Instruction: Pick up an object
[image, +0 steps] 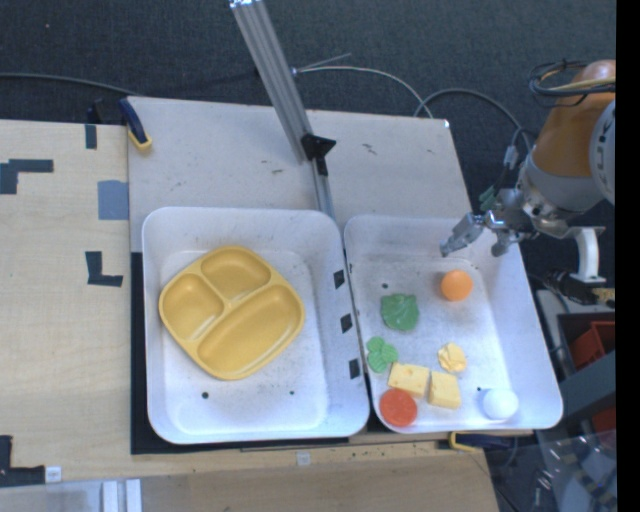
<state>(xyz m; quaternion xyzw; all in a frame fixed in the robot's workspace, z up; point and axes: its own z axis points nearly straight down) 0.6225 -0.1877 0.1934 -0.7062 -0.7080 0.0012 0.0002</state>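
Camera view is showing the gripper (478, 237) hanging over the upper right corner of the right bin (520, 330), its two fingers spread apart with nothing between them. The nearest candidate, an orange ball (456, 285), is sitting just below and slightly left of the fingertips, apart from them. Farther down the bin a dark green piece (401, 312), a small green piece (381, 354), two yellow cheese-like blocks (425, 384), a pale yellow piece (452, 357), a red disc (398, 407) and a white ball (497, 403) are lying close together. The left bin (165, 300) is holding a yellow divided plate (232, 311).

Judging the risks: the ball is likely rolling away if one finger is touching it first, and the gripper is working close to the bin's right wall, so a descent here is risking a finger striking the rim. In the crowded lower cluster, fingers are likely landing on neighbours.
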